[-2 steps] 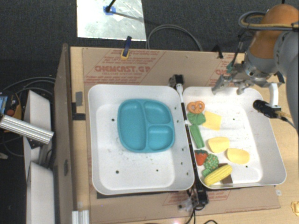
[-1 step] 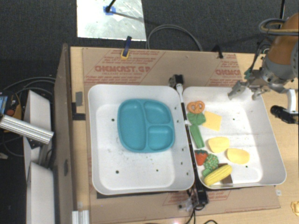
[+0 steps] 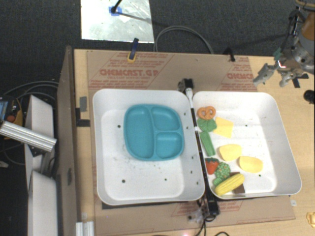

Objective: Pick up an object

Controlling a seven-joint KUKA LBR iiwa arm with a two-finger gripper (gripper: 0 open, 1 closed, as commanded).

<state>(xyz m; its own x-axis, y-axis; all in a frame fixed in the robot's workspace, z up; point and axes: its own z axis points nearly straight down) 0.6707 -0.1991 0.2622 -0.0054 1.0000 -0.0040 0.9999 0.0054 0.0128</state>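
The right bin holds several toy foods along its left side: a pretzel, a yellow cheese wedge, a green cucumber, two yellow pieces, a red piece, a green bumpy piece and a corn cob. My gripper hovers beyond the bin's far right corner, over the cardboard, well away from the foods. It stands open and its spread fingers hold nothing.
A blue divided plate lies in the left bin. Brown cardboard lies under both bins. A silver sheet rests on the dark floor at the back, and cables lie at the left.
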